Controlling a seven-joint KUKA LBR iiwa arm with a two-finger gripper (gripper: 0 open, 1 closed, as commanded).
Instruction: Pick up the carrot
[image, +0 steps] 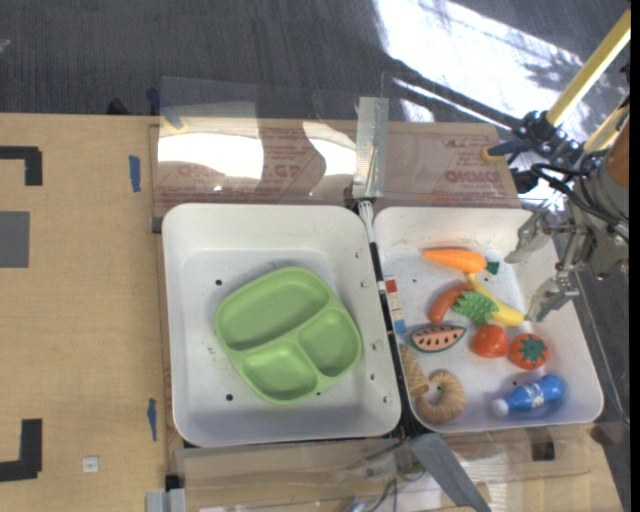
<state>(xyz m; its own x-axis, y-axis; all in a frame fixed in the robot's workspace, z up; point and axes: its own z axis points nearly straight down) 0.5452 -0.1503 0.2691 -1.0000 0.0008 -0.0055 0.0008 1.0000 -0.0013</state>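
While claw (546, 270) hangs open w/ nothing held, carrot (455, 259) lies nearby, right bin (590, 375).

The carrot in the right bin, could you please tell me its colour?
Orange with a small green top; the carrot shows best in the camera view.

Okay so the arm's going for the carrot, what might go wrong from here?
1. The carrot lies near the right bin's far wall, leaving little room on that side, so a fingertip may strike the wall.
2. The pincer hangs at the bin's right side, off from the carrot; crossing low, it could knock the corn or the tomato.
3. The carrot is slim and tapered, so it may slip out.
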